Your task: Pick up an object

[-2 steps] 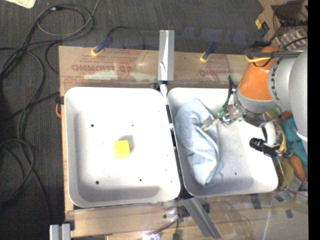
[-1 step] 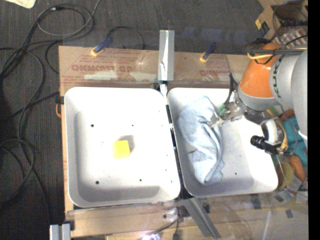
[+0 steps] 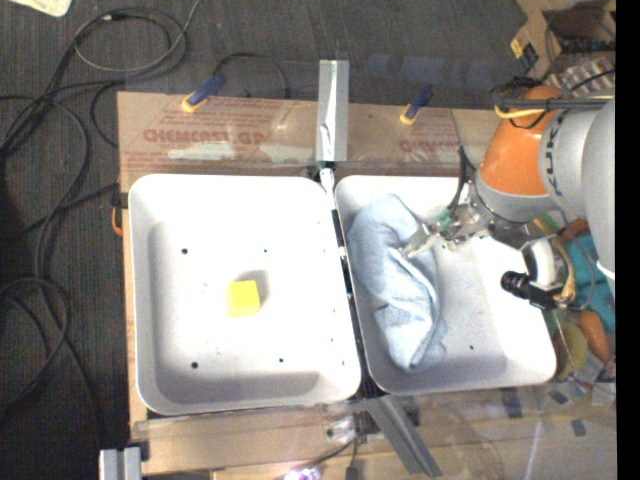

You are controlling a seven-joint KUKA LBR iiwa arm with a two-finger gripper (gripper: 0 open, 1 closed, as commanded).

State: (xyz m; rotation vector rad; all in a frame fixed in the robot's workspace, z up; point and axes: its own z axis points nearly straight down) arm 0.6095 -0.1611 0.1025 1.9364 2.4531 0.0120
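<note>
A small yellow block (image 3: 244, 298) lies near the middle of the left bin (image 3: 160, 218). A light blue cloth (image 3: 400, 278) is bunched along the left side of the right bin (image 3: 500, 353). My gripper (image 3: 425, 240) reaches in from the right and sits low at the cloth's upper right edge, its fingertips touching the fabric. The grey arm with its orange band (image 3: 515, 168) rises behind it at the right bin's far right corner.
A metal divider post (image 3: 332, 108) stands at the back between the bins. Cardboard (image 3: 230, 133) and clamps line the bench's far edge. Cables lie on the dark floor to the left, and boxes sit at top right.
</note>
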